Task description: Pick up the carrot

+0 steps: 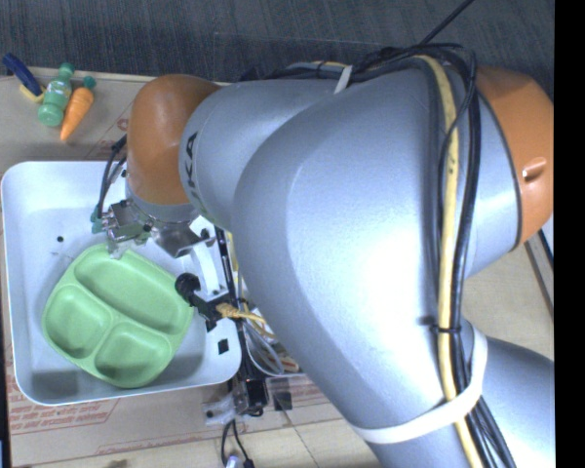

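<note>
The carrot (76,113) lies outside the bin (24,188), on the table (117,91), up and to the left of the claw (125,224) in the cam view, near but clearly apart from it. The bin's far rim runs between the two. Carrot's long axis is slanted: green top up-right, orange tip down-left. Touching it on the side away from the claw is a small green bottle-like toy (54,100), w/ a blue-and-yellow thing (21,76) just beyond that.

The claw sits inside the bin, at the upper edge of a green divided plate (117,315), looking to be right at or on the plate rim. Can't tell whether it's open or closed; the wrist hides too much, and nothing shows gripped in it.

Arm pose: reaches in from the right, big grey links covering most of the frame, orange band (161,144) above the wrist, wrist angled down into the bin.

Judgement: task not begun on the carrot. Next move prob. needs a lift clear of the bin wall, then travel up-left over the rim, w/ the claw turned across the carrot's slant. Risk: catching the green toy alongside instead.
</note>
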You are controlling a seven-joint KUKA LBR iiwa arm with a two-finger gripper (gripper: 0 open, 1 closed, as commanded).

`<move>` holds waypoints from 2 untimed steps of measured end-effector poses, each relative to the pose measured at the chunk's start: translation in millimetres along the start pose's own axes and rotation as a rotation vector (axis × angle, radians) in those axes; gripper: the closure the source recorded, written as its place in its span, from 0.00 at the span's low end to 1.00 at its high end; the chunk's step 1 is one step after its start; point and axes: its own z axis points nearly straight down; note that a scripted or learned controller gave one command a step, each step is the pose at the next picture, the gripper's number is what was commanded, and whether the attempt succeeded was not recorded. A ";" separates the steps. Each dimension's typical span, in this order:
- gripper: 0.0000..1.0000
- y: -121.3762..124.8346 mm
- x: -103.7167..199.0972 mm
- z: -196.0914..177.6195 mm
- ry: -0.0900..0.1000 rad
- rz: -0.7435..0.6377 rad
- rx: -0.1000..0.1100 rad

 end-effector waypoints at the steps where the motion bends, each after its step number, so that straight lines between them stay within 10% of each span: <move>1: 1.00 -7.2 -30.9 -181.9 0.020 0.034 -0.011; 2: 1.00 -11.0 -60.6 -140.9 0.021 0.460 0.016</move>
